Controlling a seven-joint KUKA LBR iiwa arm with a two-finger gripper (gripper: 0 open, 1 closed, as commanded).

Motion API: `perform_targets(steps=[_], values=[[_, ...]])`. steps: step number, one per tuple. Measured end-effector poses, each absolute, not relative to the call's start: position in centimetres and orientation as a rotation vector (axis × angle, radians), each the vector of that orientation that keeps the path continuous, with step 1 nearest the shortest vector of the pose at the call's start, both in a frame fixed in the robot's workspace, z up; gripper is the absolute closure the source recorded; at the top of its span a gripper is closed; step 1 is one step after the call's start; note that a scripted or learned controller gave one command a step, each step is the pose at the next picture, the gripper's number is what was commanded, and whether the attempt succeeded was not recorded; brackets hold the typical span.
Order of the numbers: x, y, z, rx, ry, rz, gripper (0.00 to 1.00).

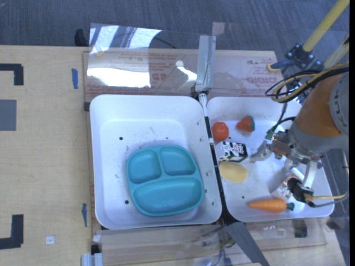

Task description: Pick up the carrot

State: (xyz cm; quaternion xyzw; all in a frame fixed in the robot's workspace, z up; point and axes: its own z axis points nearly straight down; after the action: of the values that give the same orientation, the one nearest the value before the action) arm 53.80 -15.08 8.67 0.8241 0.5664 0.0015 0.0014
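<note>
The carrot point(267, 205), orange with a green tip at its right end, lies flat near the front edge of the right bin point(316, 210). My gripper point(275, 164) hangs over the middle of that bin, a little behind and to the right of the carrot, and is apart from it. It stands open with only bare bin floor between its fingers. The grey arm with its orange band point(321, 112) comes in from the right.
Also in the right bin are a red tomato point(220, 130), an orange fruit with a green top point(246, 124), a black-and-white carton point(234, 151) and a pale yellow lump point(233, 173). The left bin point(105, 126) holds a blue divided plate point(164, 179).
</note>
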Motion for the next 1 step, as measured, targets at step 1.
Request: perform_targets(steps=[1], values=[[56.41, -12.03, 8.70, 2.696, 1.591, 0.000, 0.00]])
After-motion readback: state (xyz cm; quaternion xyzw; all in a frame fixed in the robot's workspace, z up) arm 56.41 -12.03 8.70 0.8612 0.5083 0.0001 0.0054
